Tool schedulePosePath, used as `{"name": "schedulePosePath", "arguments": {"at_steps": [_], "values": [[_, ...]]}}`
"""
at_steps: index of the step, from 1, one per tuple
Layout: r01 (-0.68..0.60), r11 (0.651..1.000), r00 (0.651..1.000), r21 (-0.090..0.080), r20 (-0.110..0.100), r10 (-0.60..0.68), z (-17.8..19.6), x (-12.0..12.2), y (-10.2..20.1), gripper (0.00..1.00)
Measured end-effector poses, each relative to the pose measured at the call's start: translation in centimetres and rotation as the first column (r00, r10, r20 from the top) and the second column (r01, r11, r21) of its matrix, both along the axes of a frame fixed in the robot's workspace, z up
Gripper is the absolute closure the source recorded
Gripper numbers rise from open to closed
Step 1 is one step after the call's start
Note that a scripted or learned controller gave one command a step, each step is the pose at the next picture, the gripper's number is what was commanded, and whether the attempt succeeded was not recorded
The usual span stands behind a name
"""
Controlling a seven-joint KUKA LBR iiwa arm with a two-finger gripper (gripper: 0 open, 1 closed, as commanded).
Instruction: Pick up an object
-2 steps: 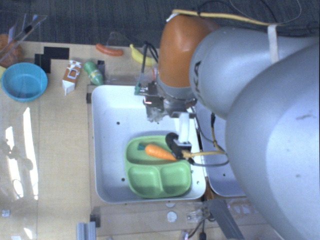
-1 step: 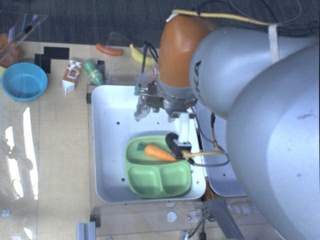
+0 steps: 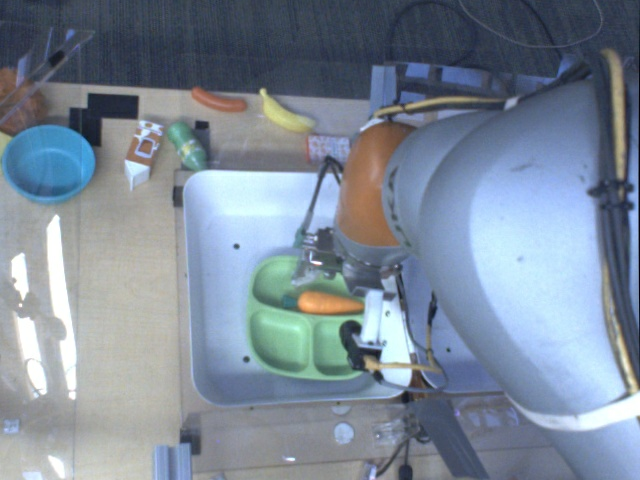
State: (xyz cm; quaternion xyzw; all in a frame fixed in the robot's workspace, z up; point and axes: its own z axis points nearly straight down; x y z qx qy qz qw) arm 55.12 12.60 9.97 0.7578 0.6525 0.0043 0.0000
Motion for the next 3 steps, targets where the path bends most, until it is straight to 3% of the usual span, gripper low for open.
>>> {"name": "schedulePosePath", "arguments": {"at_steps": [1, 2, 3], "values": [[-0.493, 0.870, 0.870, -0.015, 0.026, 0.493, -0.3, -1.4, 10.7, 0.00], [-0.288, 0.958, 0.958, -0.005, 0.001, 0.288, 25.5, -2.5, 8.7, 0.00], [-0.555, 0.832, 0.832, -0.005, -0.007, 0.555, 6.7, -5.3, 4.1, 0.00]]}}
